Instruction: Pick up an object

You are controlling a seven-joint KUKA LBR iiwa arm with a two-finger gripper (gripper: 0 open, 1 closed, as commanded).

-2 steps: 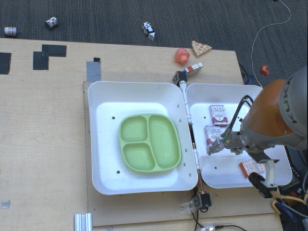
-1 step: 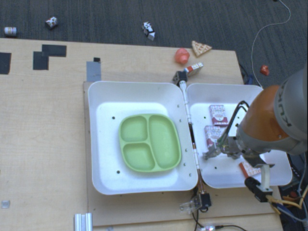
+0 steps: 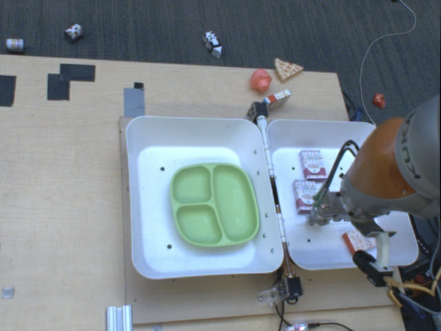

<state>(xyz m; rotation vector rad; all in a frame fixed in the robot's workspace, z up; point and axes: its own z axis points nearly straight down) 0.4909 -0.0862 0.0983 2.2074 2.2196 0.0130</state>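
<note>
The gripper hangs low in the right bin, under the grey arm with its orange band that comes in from the right; whether it grips anything cannot be told, as the wrist hides it. Just beside it, toward the bin's left, lies a small red-and-white carton, and a second carton lies just behind that one. A third red-and-white packet sits near the front right, partly under the arm. The arm's bulk covers much of the bin's right half. The left bin holds a green divided plate, well apart from the gripper. Behind the bins on the bench lie a red ball, a pizza-slice toy and a small red-capped tube.
</note>
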